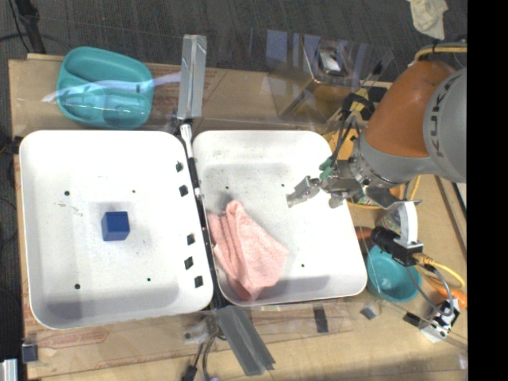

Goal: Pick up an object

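A pink cloth [247,247] lies crumpled in the right bin [262,153], against its left wall and toward the front. A small blue cube [116,225] sits in the left bin [48,173], left of centre. My gripper [320,190] hangs over the right side of the right bin, up and to the right of the cloth and apart from it. Its two fingers stand spread with nothing between them.
A teal plastic container [105,86] rests on the bench behind the left bin. A teal bowl [392,275] and cables lie to the right of the right bin. The grey arm with its orange band [413,109] comes in from the right.
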Controlling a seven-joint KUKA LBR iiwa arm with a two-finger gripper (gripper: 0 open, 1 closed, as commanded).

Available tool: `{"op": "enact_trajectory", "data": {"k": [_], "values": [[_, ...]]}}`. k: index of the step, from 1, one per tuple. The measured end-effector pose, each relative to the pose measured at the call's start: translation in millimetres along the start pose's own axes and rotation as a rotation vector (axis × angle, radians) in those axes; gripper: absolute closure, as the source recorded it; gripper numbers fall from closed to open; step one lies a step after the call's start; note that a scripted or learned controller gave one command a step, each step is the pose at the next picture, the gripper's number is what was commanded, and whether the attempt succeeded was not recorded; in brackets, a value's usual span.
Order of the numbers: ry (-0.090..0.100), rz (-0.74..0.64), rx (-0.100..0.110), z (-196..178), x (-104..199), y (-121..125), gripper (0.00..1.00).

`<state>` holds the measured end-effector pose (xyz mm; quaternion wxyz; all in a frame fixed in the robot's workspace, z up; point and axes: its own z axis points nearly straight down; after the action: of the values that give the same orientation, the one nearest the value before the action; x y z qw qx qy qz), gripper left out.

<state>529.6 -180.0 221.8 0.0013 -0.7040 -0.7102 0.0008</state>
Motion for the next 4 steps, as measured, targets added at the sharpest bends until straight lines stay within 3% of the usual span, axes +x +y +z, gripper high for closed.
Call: {"op": "enact_trajectory", "data": {"k": [1, 2, 3, 4], "values": [[0.000, -0.030, 0.002, 111.4, 82.7, 70.3, 0.00], [0.000, -0.129, -0.001, 130.2, 66.0, 7.8, 0.00], [-0.001, -0.135, -0.002, 120.1, 66.3, 8.8, 1.00], [-0.002, -0.136, -0.003, 120.0, 66.3, 8.8, 0.00]]}}
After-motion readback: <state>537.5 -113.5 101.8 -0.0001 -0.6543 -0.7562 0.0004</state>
